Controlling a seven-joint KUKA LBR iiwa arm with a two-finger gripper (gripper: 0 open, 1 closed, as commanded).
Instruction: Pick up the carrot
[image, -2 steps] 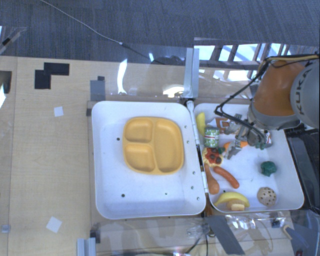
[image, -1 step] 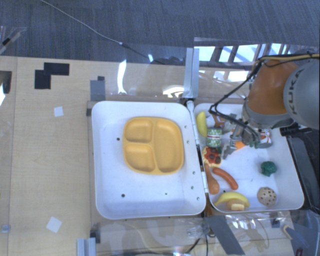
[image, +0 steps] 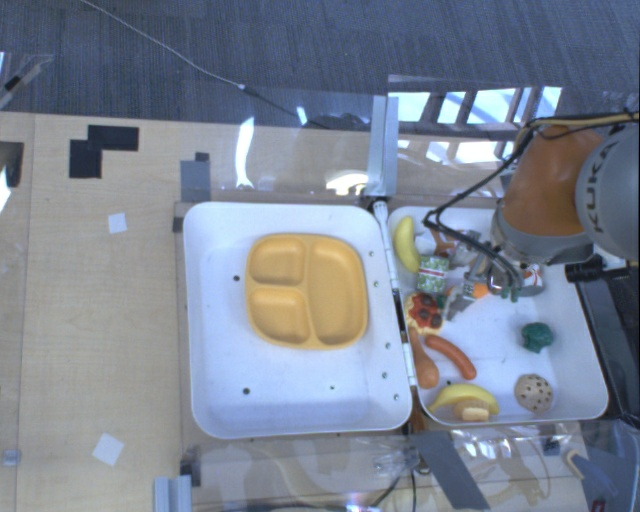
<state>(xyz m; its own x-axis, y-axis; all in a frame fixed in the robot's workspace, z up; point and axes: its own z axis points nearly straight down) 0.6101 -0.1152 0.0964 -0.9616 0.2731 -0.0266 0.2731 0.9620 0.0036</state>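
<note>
The gripper (image: 478, 290) stood low in the right bin (image: 575, 395), its fingers closed on the small orange carrot (image: 481, 291). A yellow divided plate (image: 305, 290) lay in the left bin (image: 230, 400); a green broccoli (image: 537, 337) sat right of the gripper.

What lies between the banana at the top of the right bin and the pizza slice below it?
In the camera view, a small green-and-white packet lies between the banana and the pizza slice, slightly to the right.

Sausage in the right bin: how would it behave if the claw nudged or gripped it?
The sausage looks round and glossy, so it probably rolls sideways and may slip. Its even shape suggests a rigid, light toy.
</note>
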